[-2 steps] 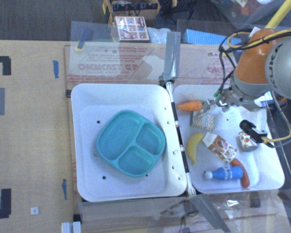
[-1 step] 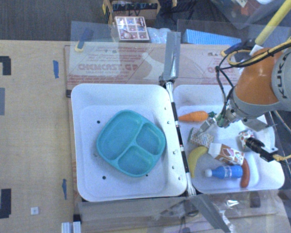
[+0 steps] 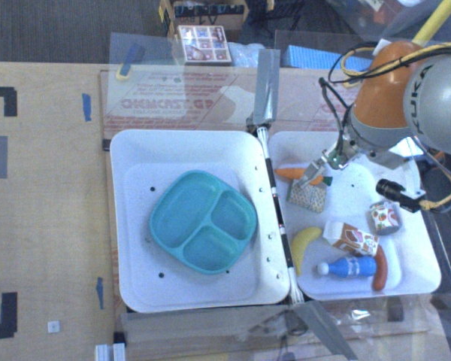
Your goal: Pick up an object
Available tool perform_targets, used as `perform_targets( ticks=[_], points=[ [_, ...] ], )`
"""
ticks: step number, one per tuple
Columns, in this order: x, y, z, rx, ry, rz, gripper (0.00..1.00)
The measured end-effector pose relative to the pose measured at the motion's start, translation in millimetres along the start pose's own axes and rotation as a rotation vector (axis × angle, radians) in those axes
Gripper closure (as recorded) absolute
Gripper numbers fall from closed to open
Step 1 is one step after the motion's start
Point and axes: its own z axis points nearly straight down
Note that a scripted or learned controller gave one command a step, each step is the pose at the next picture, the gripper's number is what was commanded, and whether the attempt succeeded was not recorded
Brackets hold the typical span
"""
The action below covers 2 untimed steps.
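Setting: a robotics lab or test workshop.
Bench: plywood top (image 3: 45, 201) with black tape markers (image 3: 1, 100) and blue tape strips (image 3: 86, 107).
Equipment: two white bins (image 3: 128, 153) side by side, cabled grey-and-orange arm (image 3: 395, 89).
Surroundings: grey carpet, open cardboard box (image 3: 203, 2) behind the bench.

Teal plate (image 3: 203, 220); yellow banana (image 3: 304, 244); blue bottle (image 3: 352, 267), white cap; orange carrot (image 3: 289, 174); white bins (image 3: 128, 164).
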Motion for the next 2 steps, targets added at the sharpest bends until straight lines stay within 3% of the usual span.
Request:
perform_targets(
  ticks=[1, 2],
  points=[
    [-0.2, 2.5, -12.4, -0.008, 0.0, 0.001, 1.0],
    [35.3, 47.4, -87.5, 0.017, 0.013, 0.127, 1.0]
  ],
)
